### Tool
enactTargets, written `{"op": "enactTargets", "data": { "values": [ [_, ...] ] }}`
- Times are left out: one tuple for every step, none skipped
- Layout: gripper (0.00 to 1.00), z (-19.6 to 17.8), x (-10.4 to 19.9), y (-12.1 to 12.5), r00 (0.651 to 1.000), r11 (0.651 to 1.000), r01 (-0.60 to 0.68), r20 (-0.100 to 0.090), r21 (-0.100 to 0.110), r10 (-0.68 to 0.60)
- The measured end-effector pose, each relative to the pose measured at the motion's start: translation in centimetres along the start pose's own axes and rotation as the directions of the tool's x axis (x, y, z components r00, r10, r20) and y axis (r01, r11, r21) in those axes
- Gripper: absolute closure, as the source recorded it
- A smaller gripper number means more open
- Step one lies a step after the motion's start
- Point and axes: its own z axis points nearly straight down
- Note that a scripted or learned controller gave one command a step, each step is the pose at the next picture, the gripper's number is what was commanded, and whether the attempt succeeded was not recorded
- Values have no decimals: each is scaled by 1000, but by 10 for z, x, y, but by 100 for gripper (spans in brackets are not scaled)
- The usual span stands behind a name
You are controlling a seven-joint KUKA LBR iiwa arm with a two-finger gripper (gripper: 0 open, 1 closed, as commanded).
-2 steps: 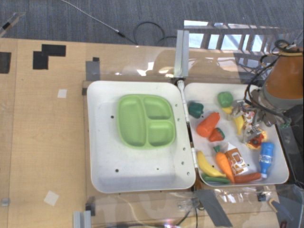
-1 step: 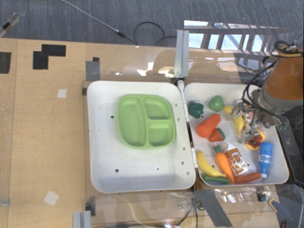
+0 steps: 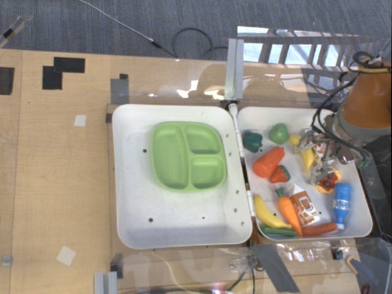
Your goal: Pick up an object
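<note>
My gripper (image 3: pixel 321 159) hangs low over the right side of the right bin (image 3: pixel 365 222), under the orange band of the arm (image 3: pixel 367 100). Right by it lie a small yellow piece (image 3: pixel 307 158) on its left and a small red-orange piece (image 3: pixel 327 183) just below it. Whether it touches either one is hidden by the wrist and cables. A blue bottle (image 3: pixel 341 204) lies below and to the right of it.
The right bin also holds a green pepper (image 3: pixel 278 133), a dark green piece (image 3: pixel 252 141), an orange pepper (image 3: pixel 268 162), a banana (image 3: pixel 269 212), a carrot (image 3: pixel 288 210) and an orange box (image 3: pixel 305 206). A green divided plate (image 3: pixel 188 156) sits in the left bin (image 3: pixel 135 225).
</note>
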Motion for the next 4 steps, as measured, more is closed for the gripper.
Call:
{"op": "enactTargets", "data": {
  "values": [
    [0,-1,14,12,999,999,-54,0,1,54],
    [100,-16,9,12,999,999,-49,15,6,49],
    [0,-16,9,12,999,999,-48,14,5,48],
    [0,-6,47,120,971,971,-238,-4,-2,238]
  ]
}}
